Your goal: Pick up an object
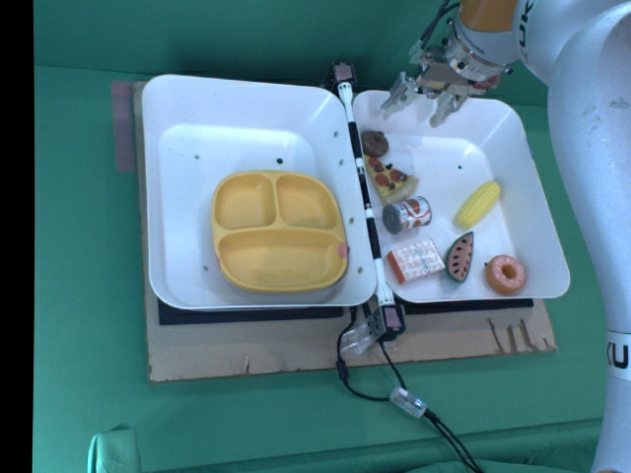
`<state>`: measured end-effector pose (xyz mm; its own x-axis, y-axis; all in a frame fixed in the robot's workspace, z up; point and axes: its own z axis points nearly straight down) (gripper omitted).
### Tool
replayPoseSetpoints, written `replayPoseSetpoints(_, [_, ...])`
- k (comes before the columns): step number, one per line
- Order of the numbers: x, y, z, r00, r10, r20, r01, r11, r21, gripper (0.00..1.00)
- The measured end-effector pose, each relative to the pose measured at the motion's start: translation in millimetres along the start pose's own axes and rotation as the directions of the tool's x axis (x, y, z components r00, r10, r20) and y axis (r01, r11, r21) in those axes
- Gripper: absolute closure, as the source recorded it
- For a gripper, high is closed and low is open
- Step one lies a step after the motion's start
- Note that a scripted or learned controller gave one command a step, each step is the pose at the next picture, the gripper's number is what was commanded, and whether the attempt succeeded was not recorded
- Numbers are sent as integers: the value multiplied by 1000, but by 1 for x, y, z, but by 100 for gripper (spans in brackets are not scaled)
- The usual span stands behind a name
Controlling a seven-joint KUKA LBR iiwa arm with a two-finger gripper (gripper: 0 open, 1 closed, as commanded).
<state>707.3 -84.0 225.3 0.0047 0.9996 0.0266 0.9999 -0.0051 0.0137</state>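
Approach step: your tool hangs open and empty above the right bin's far edge; next, lower it over the corn cob.

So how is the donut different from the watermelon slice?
The donut is a round orange ring with a hole in the middle; the watermelon slice is a curved wedge with no hole. The donut is one colour all over, while the watermelon slice is red with dark seeds and a green rind. The donut looks a bit wider than the watermelon slice. Both are toy foods lying close together in the right bin.
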Motion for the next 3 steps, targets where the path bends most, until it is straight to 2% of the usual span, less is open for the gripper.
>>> replayPoseSetpoints(1, [-8,-7,32,1000,-7,17,6,1000,9,0])
replayPoseSetpoints(2, [-4,-6,18,1000,-4,8,4,1000,4,100])
replayPoseSetpoints(3, [-5,-6,18,1000,-3,10,3,1000,4,0])
